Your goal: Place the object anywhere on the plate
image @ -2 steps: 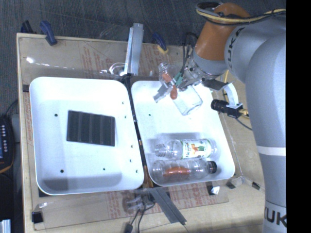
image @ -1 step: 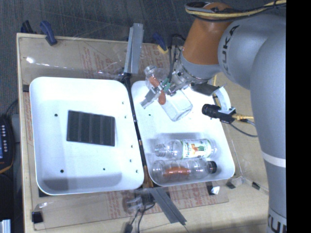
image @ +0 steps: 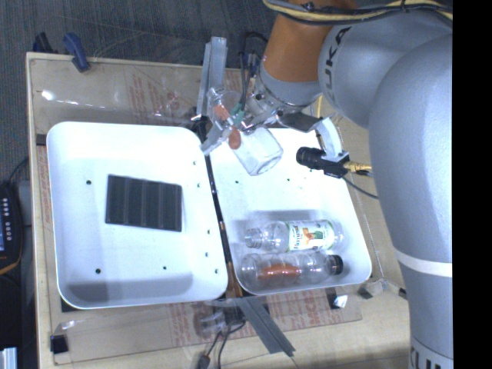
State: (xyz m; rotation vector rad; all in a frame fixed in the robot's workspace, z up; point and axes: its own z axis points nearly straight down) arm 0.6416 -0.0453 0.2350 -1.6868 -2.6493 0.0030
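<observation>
A clear plastic cup (image: pixel 257 152) hangs tilted in the gripper (image: pixel 240 125), pinched at its rim above the right bin's (image: pixel 350 229) far end. The dark plate (image: pixel 144 203) in the left bin (image: pixel 69 167) is bare; carrying across and setting down remain.

Beside the gripper (image: pixel 231 129), a clear cup (image: pixel 259 152) of glossy, see-through plastic is showing. Below it, two transparent plastic bottles (image: pixel 292 252) are glinting, one bearing a paper-like label. Both bins (image: pixel 69 175) are appearing as smooth, glossy white plastic. Left of the gripper, the plate (image: pixel 144 203) is looking dark, matt and ribbed. The arm (image: pixel 384 68) is showing smooth grey casing with a satin orange band.
</observation>
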